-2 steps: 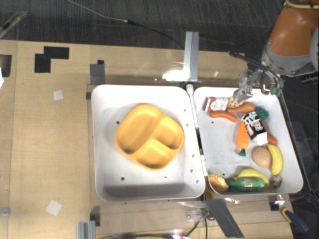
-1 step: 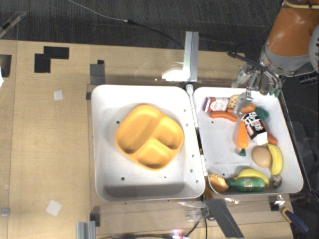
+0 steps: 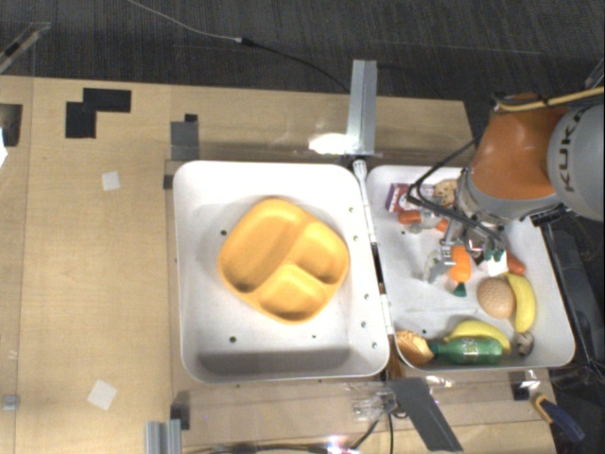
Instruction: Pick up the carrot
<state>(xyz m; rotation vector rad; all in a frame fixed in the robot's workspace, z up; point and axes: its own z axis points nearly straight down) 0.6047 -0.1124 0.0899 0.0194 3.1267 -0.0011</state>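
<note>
Bench [image 3: 85,282] boards are running pale and bare along the left of my screen, with a few black cutouts and scraps of tape on them, and dark carpeted floor is showing beyond the far edge with a cable trailing over it. Moving right, the left bin [image 3: 194,348] is carrying a yellow sectioned dish [image 3: 284,258] near its middle and nothing else I am making out. Past the metal post at the divider, the right bin [image 3: 406,282] is crowded: a small packet [image 3: 399,197] at its far side, a brownish round fruit [image 3: 495,297], a banana [image 3: 522,301] just beside it, a second yellow piece [image 3: 477,330] and a green bottle-like item [image 3: 470,350] along the near wall. The carrot [image 3: 460,269] is lying on the bin floor in the middle of that clutter, its green tip pointing toward the near side. The hand [image 3: 458,251] is hanging directly over it, fingers spread to either side of the orange body rather than clamped on it, as far as I am reading it from above. I am judging this as the closing-in step of the grasp: next I am needing a firm squeeze across the carrot, then a straight lift clear of the round fruit close by.
</note>
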